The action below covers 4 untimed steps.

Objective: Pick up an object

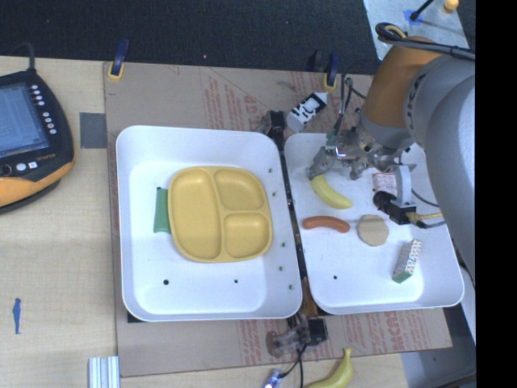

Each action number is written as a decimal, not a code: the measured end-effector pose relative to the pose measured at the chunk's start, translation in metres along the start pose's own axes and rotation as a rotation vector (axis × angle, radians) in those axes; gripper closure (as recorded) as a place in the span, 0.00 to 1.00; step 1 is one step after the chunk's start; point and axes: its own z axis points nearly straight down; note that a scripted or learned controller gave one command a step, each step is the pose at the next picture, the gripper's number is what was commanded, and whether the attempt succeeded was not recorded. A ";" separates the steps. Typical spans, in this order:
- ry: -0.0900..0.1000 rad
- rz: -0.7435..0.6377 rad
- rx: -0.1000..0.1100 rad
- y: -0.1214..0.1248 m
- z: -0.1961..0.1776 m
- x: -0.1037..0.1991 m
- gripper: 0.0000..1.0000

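The grey arm (pixel 436 111) fills the frame's right, its pincer (pixel 339 162) low in the right bin (pixel 363 293) at upper centre-right; how far it is open I cannot tell. Just below it lie a banana (pixel 330 191), a sausage (pixel 325 224) and a round tan piece (pixel 372 230).

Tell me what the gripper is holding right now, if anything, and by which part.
Nothing visibly held. The gripper hangs just above the banana in the right bin.

cam: fixed overhead | slanted down | both bins (pixel 129 217) in frame | arm (pixel 436 95) from right
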 end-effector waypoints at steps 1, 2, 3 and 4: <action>0.001 0.002 0.002 -0.013 0.000 -0.003 0.00; 0.001 0.003 0.003 -0.021 0.000 -0.008 0.00; -0.001 0.000 0.003 -0.041 0.001 0.009 0.00; -0.002 -0.001 0.002 -0.073 0.001 0.002 0.00</action>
